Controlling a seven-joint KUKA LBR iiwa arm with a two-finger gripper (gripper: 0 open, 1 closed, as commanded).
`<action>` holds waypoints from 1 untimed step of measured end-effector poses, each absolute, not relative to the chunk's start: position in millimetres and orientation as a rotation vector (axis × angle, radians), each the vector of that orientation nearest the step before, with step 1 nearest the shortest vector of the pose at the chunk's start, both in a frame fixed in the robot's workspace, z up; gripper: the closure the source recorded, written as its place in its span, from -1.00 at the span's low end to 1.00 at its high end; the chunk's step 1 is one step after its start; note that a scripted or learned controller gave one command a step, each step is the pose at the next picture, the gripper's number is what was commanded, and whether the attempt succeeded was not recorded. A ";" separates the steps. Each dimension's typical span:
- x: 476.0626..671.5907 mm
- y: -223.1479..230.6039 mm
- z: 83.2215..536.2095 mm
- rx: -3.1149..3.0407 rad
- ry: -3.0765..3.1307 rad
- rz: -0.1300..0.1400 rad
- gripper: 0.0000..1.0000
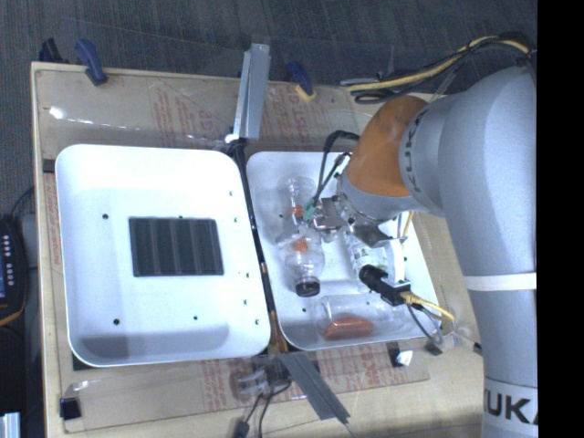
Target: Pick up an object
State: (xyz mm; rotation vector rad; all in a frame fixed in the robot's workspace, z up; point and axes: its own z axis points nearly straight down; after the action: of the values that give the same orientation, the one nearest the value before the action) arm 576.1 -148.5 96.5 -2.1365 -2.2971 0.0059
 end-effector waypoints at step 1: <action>576.1 -149.1 106.6 -2.133 -2.299 0.008 1.00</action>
State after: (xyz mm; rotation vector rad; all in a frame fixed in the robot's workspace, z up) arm 576.1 -149.1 106.6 -2.1332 -2.2994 0.0082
